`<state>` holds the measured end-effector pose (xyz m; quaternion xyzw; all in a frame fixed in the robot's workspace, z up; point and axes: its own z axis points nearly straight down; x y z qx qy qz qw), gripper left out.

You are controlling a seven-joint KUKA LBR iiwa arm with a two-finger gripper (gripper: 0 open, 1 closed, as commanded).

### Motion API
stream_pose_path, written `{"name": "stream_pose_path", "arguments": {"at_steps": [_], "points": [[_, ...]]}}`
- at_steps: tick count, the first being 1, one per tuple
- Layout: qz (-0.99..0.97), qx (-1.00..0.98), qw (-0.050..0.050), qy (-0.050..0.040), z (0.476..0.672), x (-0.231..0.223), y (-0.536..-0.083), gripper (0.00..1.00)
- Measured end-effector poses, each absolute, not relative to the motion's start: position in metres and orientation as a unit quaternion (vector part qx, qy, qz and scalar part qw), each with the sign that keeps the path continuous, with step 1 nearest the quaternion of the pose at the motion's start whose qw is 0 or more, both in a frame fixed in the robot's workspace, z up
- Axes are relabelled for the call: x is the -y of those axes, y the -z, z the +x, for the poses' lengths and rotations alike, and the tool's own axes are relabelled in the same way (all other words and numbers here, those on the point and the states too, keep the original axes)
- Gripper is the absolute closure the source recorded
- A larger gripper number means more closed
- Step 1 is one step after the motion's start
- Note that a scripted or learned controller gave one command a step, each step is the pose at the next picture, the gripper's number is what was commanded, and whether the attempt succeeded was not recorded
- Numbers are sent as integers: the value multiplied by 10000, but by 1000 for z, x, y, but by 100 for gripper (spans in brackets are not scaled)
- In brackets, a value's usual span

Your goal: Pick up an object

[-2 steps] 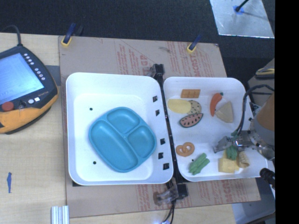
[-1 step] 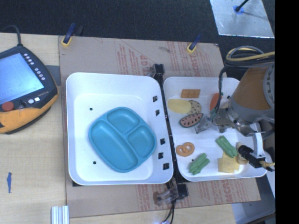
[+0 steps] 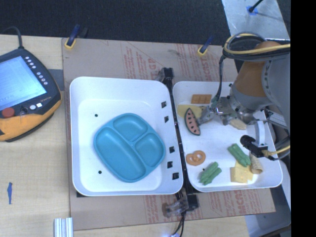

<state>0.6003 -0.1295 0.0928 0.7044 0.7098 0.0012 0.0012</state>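
the gripper [image 3: 210, 113] is hovering near the watermelon slice [image 3: 192, 121] and a yellow piece [image 3: 184, 110]; claw state cannot be determined. crowding is risking a missed or double grasp.

Robotics lab: teach pendant [image 3: 22, 95] sitting at the bench's left edge, two white bins [image 3: 81, 181] lying on clamped cardboard [image 3: 143, 58], toy food filling the right one, cabled arm [image 3: 256, 78] reaching in.

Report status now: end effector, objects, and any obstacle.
End effector low in right white bin, finger state unclear. Nothing seen held. Red watermelon slice toy beside it. Yellow cheese wedge close by.
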Motion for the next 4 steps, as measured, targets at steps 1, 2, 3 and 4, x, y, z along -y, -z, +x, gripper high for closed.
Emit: {"name": "stream_pose_path", "arguments": {"at_steps": [1, 2, 3, 4], "points": [[7044, -7098, 13, -13, 659, 109, -93, 0], [7078, -7064, -13, 17, 628, 182, -93, 0], [7041, -7101, 48, -18, 634, 179, -110, 100], [7034, -7108, 41, -12, 634, 179, -109, 0]]}}
